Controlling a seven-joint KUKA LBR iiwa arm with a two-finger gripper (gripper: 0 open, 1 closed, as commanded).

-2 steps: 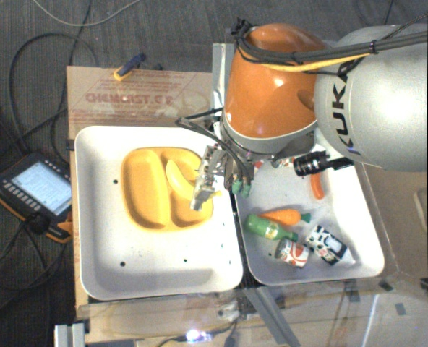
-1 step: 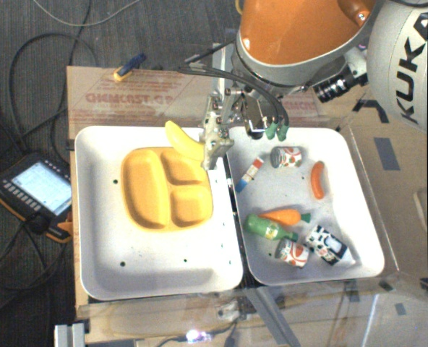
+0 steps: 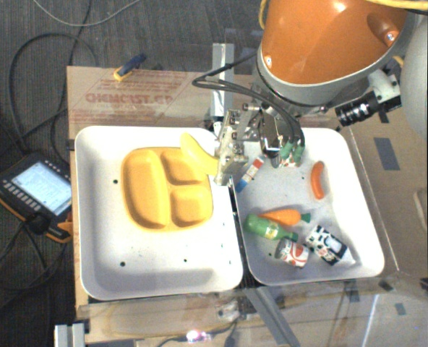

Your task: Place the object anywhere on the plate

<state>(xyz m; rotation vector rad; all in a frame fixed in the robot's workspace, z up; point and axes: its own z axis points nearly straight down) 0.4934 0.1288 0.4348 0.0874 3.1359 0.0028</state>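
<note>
From above, 2 white bins sit side by side. The left bin holds a yellow plate with 3 compartments, lying flat and slightly turned. The right bin holds the loose things: an orange sausage near the far right wall, a carrot, a green bottle just beside the carrot, a red can and a black-and-white carton near the front.

The gripper hangs over the wall between the 2 bins, just past the plate's far right corner. A pale yellow piece, banana-like in shape, sits against the left side of the gripper and overlaps the plate's far edge. It looks pinched between the fingers, so I judge the hand to be clenched on it, though the wrist hardware crowds the contact and the hold is not plain. I take this piece for the task's object: it is at the plate's rim, lifted or resting I cannot tell.

As for handling, it reads as a small toy of hollow plastic: light, stiff, smooth and somewhat slippery, not fragile. Its curve means a grip across the thick middle would be steadier than one at a tapering end, where it could pivot or slide out. A drop into any of the 3 compartments should be harmless.
</note>
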